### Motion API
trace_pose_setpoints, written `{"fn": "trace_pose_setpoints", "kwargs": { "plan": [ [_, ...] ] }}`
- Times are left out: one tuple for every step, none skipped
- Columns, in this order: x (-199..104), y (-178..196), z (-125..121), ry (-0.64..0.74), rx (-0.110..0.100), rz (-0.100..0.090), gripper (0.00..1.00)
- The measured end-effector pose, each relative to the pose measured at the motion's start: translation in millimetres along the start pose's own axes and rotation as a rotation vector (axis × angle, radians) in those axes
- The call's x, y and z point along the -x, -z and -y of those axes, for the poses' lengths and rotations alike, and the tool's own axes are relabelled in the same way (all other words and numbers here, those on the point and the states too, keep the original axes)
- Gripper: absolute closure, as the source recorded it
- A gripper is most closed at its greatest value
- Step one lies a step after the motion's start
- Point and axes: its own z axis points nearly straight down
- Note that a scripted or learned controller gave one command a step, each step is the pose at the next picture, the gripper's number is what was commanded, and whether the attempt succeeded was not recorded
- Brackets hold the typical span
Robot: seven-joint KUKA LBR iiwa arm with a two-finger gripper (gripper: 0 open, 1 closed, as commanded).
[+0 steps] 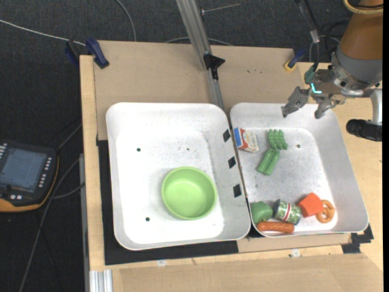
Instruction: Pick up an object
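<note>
My gripper [307,105] hangs open above the far rim of the right bin [340,163], with nothing between its fingers. Below it in that bin lie a small red-and-white carton [246,140] and a green toy fork-like piece [271,152]. Along the bin's near edge sit a green rounded piece [261,212], a small can [286,212], a red sausage-shaped toy [276,227], an orange block [309,204] and a pretzel [326,212]. A light green bowl [189,192] rests in the left bin [130,163].
A slanted metal rail [197,35] runs from the top down to the gap between the bins. Blue clamps [96,52] sit at the bench's far corners. A handheld pendant [24,174] lies off the bench at the left.
</note>
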Motion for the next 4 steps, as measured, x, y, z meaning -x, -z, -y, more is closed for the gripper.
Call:
{"fn": "trace_pose_setpoints", "kwargs": {
  "plan": [
    [0,0,0,0.0,0.0,0.0,0.0],
    [1,-42,-3,0.0,-0.004,0.0,0.0],
    [-1,-105,0,0.0,-0.006,-0.001,0.0],
    [-2,-157,1,0.0,-0.005,0.0,0.0]
  ]
}}
